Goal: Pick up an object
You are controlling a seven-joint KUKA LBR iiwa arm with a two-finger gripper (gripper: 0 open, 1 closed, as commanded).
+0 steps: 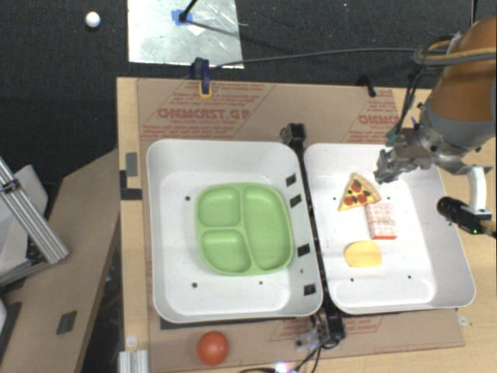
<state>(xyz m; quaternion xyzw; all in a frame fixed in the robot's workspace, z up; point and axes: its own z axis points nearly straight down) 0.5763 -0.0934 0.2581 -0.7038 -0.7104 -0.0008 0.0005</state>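
The right bin [435, 286] holds three toy items. A pizza slice [357, 193] lies near its back middle, a red-and-white packet [380, 221] sits just right of it, and a yellow round piece [363, 254] rests in front of them. My gripper [386, 169] hangs over the right bin, just above and to the right of the pizza slice's crust end. Nothing shows between the gripper and the items below it. The left bin [175, 224] holds a green divided plate [244, 227].
A black clamp strip [303, 208] runs between the two bins. A red ball [212, 347] lies on the bench in front of the left bin. A metal sheet [184, 22] and a small white ball [93, 19] are at the back. An aluminium frame [27, 220] stands at left.
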